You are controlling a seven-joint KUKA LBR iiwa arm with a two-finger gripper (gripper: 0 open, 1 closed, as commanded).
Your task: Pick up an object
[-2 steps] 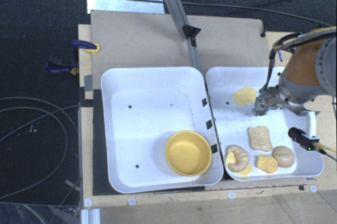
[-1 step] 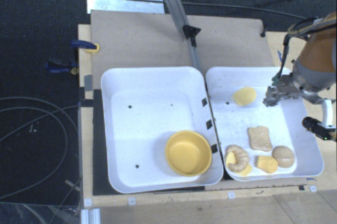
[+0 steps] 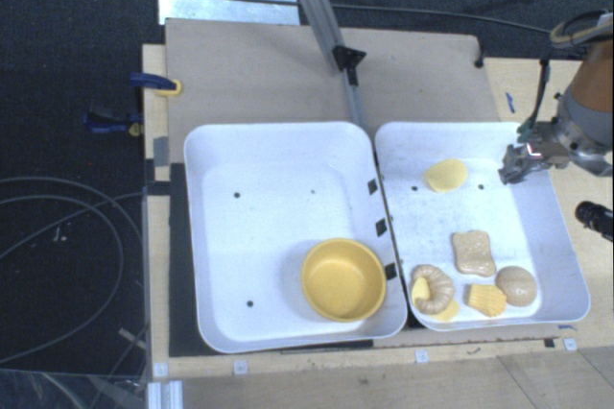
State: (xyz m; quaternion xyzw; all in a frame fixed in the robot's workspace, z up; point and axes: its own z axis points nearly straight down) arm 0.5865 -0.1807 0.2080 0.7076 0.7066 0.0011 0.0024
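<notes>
Objects for picking lie in the right bin: a pale yellow round disc near its upper middle, apart from the rest, and a cluster along the bottom edge. In that cluster I see a tan, flat, roughly square piece, a curled croissant-like pastry at the lower left, a small ridged yellow piece just beside it to the right, and a round beige lump at the far right, touching or nearly touching the ridged one.

My gripper hangs over the upper right edge of that bin, to the right of the disc and apart from it. Whether it is clenched or released I cannot tell at this angle and size; nothing shows in its grasp. My arm reaches in from the right, the orange band at the frame's edge.

Across the divide, the left bin holds a yellow bowl upright in its lower right corner, close to the wall shared with the right bin. Both bins rest on a brown bench board. A slanted grey pole crosses above them, and blue and yellow clamps grip the board's left edge. Cables loop on the dark floor.
</notes>
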